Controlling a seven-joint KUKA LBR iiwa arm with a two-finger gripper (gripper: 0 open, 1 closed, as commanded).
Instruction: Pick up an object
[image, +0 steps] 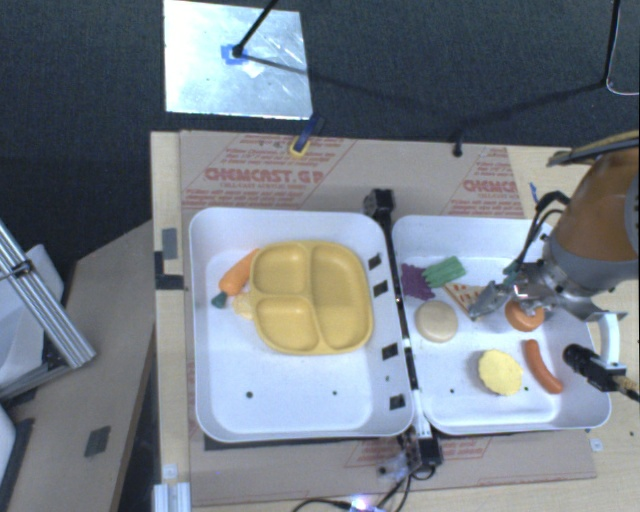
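Observation:
My gripper (508, 298) hangs low over the middle of the right bin (572, 418), reaching in from the right. Just below and right of it, partly under the wrist, lies an orange round piece (526, 318). A tan wedge (462, 294) lies just left of the gripper, and a beige round piece (437, 321) sits left and a little nearer. Further front are a yellow lumpy round piece (500, 372) and an orange-red sausage (542, 366). A green block (444, 270) and a purple piece (415, 282) lie at the bin's back left.
The left bin (215, 395) holds a yellow divided plate (352, 262), with a toy carrot (236, 274) against its left edge. A black divider (396, 330) runs between the bins. A black fitting (592, 366) juts over the right bin's right rim.

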